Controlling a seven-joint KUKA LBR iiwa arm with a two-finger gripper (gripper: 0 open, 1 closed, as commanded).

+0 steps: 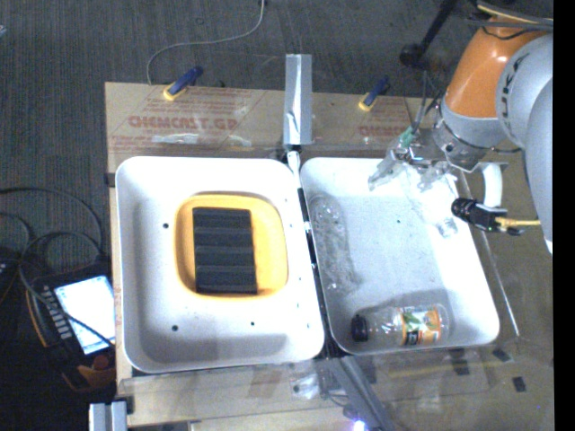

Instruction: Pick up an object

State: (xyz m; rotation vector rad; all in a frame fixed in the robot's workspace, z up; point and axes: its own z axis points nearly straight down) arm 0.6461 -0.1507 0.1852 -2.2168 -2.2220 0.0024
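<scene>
The arm (503,70) reaches in from the right, its orange band high at the upper right corner, and its claw (409,171) hangs over the far edge of the right bin (467,268). The claw's pale, see-through fingers (384,173) spread apart toward the bin floor — they stand open, and nothing sits between them. They look close to the bin's white surface near its back wall, though whether they touch it cannot be told from this slant.

A plastic bottle (400,326) lies on its side at the near end of the right bin, with a dark cap pointing left and an orange and green label around its middle. It is well apart from the claw, at the opposite end of the same bin. A crumpled piece of clear plastic (328,241) rests along the left wall of that bin, between the claw's end and the bottle's end.

The left bin (144,330) holds a yellow tray (274,259) with a black ribbed block (225,250) lying in its middle. Both bins sit side by side on the counter (135,124) — a brown board with red lettering shows behind them, with two blue-and-yellow clamps (182,83) on its far edge.
</scene>
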